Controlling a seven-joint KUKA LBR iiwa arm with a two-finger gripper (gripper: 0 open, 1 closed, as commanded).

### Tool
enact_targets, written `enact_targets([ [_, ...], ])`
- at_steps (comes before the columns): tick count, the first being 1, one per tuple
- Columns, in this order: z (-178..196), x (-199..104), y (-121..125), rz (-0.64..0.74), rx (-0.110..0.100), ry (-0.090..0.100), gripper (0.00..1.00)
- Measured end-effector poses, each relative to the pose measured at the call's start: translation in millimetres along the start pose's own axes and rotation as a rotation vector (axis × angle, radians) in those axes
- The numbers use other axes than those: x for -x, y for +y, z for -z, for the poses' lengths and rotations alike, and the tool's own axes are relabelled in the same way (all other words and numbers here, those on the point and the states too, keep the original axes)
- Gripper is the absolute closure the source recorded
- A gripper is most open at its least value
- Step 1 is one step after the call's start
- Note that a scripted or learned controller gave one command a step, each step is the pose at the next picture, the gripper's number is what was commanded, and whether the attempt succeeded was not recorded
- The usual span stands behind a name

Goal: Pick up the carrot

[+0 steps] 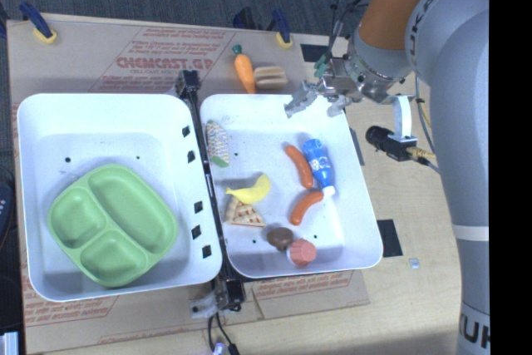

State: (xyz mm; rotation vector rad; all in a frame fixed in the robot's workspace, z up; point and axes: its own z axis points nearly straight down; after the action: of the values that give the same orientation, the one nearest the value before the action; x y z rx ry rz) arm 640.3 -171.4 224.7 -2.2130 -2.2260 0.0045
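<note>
there, tapered smooth orange carrot (243, 71)

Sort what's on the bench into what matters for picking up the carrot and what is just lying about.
For the job: carrot, hand.

Lying about: green plate, blue bottle, two sausages, banana, corn cob, sandwich.

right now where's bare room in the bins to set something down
Free: the left bin floor above the green plate, and the right bin upper middle, between the corn and the gripper. Crowded: the right bin's lower half, around the sausages, blue bottle and banana.
</note>
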Motion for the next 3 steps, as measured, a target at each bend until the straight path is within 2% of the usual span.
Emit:
enact_targets([
  [1, -134.0, -24.8, -37.8, -0.141, -0.001, 0.002, 0.00],
  [2, -132.4, -71.2, 17.2, -0.241, 0.000, 0.001, 0.00],
  [3, -31.8, -103.1, 17.3, -0.275, 0.002, 0.002, 0.00],
])
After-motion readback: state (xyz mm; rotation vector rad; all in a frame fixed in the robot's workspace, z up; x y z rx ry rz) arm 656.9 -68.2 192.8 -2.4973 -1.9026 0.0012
